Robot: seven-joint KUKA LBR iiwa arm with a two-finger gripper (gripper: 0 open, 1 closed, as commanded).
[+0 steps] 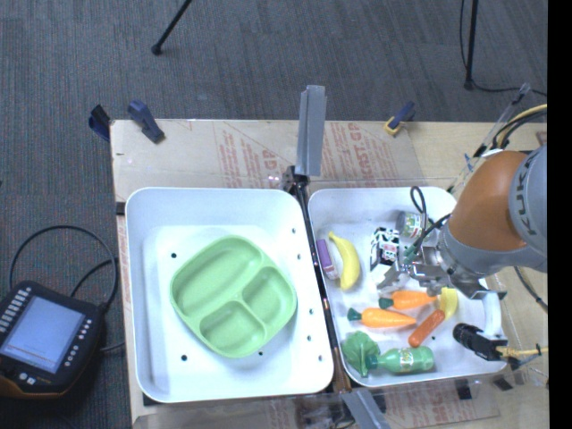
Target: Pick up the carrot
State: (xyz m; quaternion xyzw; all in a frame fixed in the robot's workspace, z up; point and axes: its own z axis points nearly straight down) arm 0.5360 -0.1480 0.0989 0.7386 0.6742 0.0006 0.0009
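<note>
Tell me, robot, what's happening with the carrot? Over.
Gripper low in the right bin, just above the carrots. Nearest carrot lying flat, not lifted. Second carrot and banana crowd close.

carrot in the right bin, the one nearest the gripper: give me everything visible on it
The carrot is orange with a small green top at its left end, plastic-looking and toy-like. It lies flat and roughly level in the right bin, tip toward the arm. The gripper sits just above it; contact cannot be judged. A second, similar carrot lies just below it, close or touching, and a yellow piece sits at its right end.
</note>
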